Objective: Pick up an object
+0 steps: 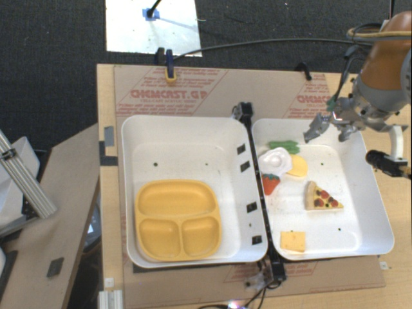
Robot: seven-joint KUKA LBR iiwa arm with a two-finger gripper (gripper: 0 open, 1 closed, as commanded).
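The right bin holds several toy foods: a green leafy piece, a white fried egg, a round yellow slice, a red strawberry, a pizza slice and a square yellow cheese slice. My gripper hangs over the far edge of the right bin, up and to the right of the green piece. It is open, with nothing between its fingers, and touches none of the foods.
A yellow divided plate lies in the left bin. A ridge with black clips separates the two bins. A white sheet lies on the dark floor beyond the bench.
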